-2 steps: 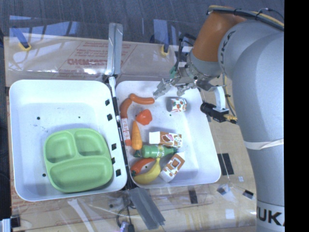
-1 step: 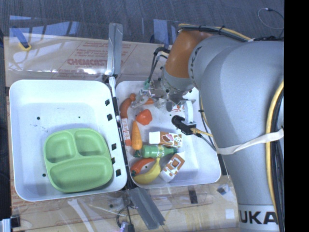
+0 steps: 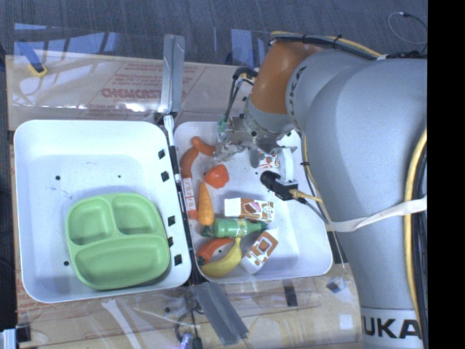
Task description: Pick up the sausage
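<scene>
Yellow banana [image 3: 225,261] nearest, at 6 o'clock in right bin [image 3: 309,257], small carton [image 3: 260,249] just beside it. Green bottle [image 3: 234,228] next, carrot [image 3: 205,206] at its 11 o'clock. Green divided plate [image 3: 116,240] in left bin [image 3: 43,166]. Sausage [image 3: 203,147] at right bin's 11 o'clock corner. Hand [image 3: 234,141] just beside sausage, at its 3 o'clock; cannot tell whether spread or pressed together.

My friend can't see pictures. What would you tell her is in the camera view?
A grey robot arm's gripper hangs over the right white bin, beside an orange-brown sausage and above a carrot, a green bottle, a banana and small cartons. The left white bin holds a green divided plate.
</scene>
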You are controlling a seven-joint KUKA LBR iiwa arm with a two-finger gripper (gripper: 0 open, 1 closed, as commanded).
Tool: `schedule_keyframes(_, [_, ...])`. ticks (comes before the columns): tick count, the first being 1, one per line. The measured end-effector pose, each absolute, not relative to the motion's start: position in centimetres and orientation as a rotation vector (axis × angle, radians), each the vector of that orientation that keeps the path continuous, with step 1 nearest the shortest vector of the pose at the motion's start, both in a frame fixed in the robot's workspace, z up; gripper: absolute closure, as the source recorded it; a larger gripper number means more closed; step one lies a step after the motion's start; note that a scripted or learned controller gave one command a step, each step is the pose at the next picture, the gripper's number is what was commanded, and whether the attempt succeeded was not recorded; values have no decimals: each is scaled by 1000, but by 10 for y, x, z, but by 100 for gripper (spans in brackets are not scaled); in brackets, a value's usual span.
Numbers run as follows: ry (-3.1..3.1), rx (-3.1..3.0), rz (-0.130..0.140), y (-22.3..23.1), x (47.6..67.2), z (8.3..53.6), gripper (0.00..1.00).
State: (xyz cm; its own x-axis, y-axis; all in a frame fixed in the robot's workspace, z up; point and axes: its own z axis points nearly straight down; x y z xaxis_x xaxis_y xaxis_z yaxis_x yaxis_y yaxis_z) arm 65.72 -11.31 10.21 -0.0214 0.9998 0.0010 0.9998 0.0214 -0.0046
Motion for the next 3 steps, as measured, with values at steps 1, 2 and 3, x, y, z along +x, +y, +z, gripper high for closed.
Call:
schedule_keyframes(1, [-2242,-2195,4,-113,657,102,0])
schedule_keyframes(2, [-2247,-2190,4,-113,658,113,100])
schedule_keyframes(3, [-2247,-2190,5,-113,658,113,0])
